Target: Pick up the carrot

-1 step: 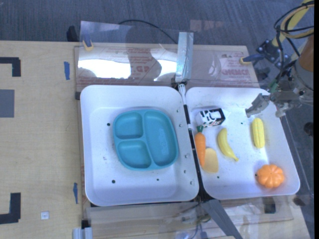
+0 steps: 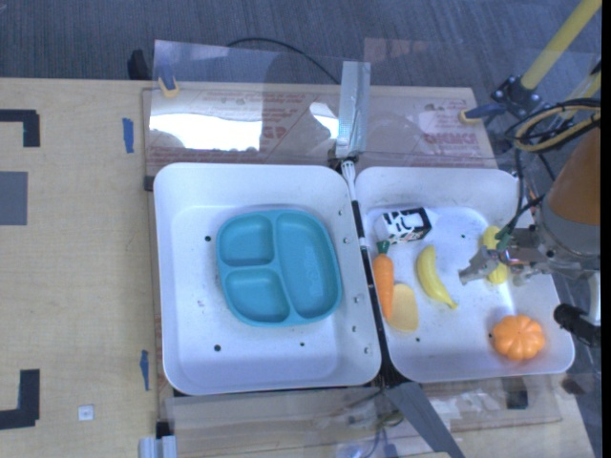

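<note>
1. Orange and smooth, the carrot lies in the right bin, hard against its left wall at centre frame, its long axis running up and down the picture with a green stub at the upper end.
2. It looks like a moulded plastic toy: probably light, stiff and a little slick, so it should not crush but could squirt out of a pinch.
3. A pale yellow piece touches its lower right side, and the bin wall hems in the left; the upper half seems the freer place to take hold, across the narrow width.
4. The gripper hangs at right of frame, well apart from the carrot, close over a small yellow item, beyond the banana; whether it is released or clenched I cannot tell.
</note>
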Available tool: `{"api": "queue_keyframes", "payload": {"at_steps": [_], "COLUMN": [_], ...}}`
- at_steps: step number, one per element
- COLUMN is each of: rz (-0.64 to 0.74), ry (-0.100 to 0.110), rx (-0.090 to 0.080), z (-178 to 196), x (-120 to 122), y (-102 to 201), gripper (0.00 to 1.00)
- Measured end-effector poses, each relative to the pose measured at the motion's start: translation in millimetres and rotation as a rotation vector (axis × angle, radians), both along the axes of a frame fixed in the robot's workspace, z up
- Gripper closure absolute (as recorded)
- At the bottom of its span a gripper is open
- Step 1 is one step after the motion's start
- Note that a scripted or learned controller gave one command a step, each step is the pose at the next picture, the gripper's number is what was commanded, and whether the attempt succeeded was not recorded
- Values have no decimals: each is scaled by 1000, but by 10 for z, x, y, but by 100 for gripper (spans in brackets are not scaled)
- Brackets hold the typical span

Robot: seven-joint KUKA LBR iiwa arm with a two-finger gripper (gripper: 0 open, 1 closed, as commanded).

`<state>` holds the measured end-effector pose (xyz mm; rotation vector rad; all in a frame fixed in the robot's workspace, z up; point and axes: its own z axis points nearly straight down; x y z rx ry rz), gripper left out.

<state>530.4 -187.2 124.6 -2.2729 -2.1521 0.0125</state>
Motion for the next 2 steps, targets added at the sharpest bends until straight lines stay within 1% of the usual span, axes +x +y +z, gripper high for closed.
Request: {"api": "queue_keyframes", "payload": {"at_steps": [1,2], "rz": [16,15], "ry": [-27,-33], "rx": [-6,-5], "z": [-336,-223], "x": [-391,-372], "y": [145,150], "gripper": [0,100]}}
